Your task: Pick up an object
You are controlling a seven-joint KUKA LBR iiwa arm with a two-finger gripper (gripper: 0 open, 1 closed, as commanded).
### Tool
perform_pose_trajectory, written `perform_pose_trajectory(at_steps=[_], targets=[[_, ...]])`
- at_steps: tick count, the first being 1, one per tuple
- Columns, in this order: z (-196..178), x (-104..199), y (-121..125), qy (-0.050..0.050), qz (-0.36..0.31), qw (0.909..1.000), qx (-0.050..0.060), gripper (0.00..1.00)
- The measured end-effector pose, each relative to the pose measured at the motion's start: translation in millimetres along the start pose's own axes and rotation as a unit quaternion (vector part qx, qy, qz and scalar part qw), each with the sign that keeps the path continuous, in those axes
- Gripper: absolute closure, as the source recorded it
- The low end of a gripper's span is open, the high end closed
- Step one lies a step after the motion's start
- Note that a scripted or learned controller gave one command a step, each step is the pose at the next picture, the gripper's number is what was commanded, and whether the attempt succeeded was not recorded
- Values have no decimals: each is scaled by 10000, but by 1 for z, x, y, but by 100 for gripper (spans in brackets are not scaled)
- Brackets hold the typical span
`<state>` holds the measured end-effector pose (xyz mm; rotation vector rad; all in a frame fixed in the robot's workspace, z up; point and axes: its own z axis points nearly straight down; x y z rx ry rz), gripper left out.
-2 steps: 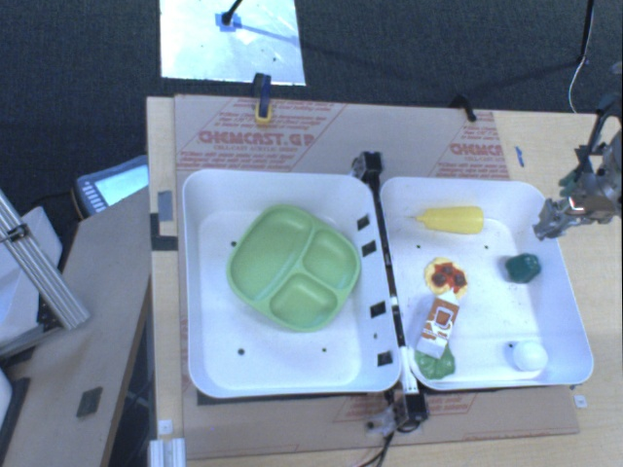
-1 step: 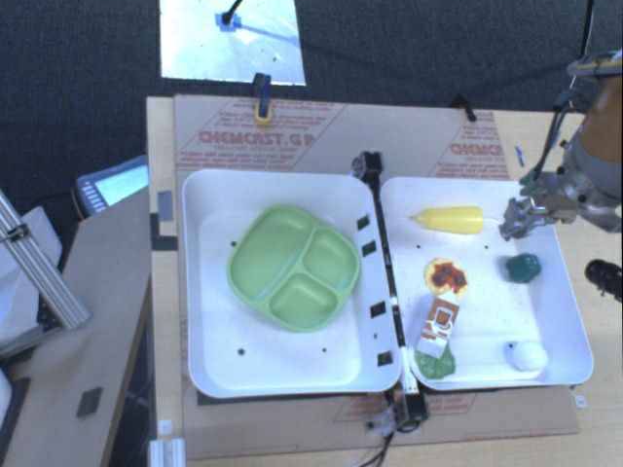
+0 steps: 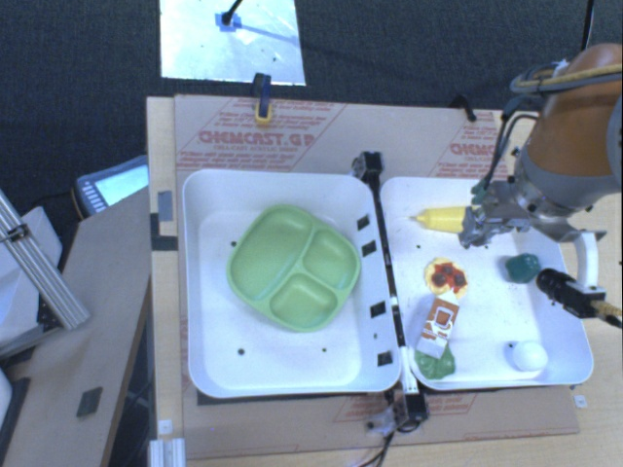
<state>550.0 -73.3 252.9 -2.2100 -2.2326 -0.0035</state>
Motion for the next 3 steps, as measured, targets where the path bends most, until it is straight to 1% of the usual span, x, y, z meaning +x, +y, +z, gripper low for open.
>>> perform_pose_trajectory(at_steps=[1,2,3], targets=[[9,48,-12,1,4,10000,2,100],[23,101,-8,1,2,10000,8,100],[24,162,-19,4,-5,10000,8,100]])
